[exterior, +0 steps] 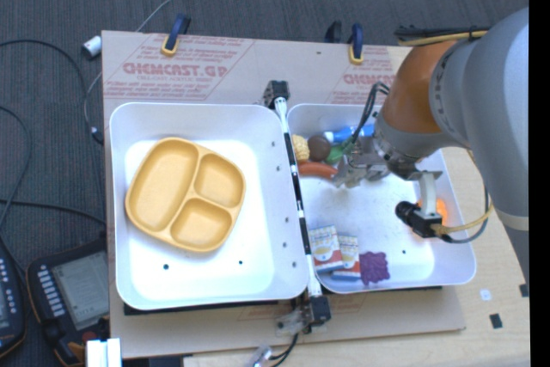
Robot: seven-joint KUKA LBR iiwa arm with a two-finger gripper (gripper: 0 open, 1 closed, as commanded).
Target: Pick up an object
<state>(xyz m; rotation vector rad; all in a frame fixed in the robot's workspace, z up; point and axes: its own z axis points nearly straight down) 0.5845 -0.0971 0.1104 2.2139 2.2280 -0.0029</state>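
The right bin (447, 271) holds several small items. A yellow corn cob (301, 149), a brown round piece (320, 147), a blue item (345, 134) and an orange carrot-like stick (316, 171) lie at its far left. My gripper (353, 173) hangs low over this cluster, just right of the orange stick and next to a small green piece (338, 155). The wrist hides what lies directly under it. A printed packet (333, 251) and a purple grape bunch (374, 266) lie near the front wall. An orange item (442, 207) peeks out by the right wall.
The left bin (258, 271) holds a yellow three-compartment plate (186, 193). A metal divider rail (294, 185) runs between the bins. The arm's grey body and orange band (412, 94) cover the right bin's far right corner. A black cable fitting (416, 219) hangs off the wrist.
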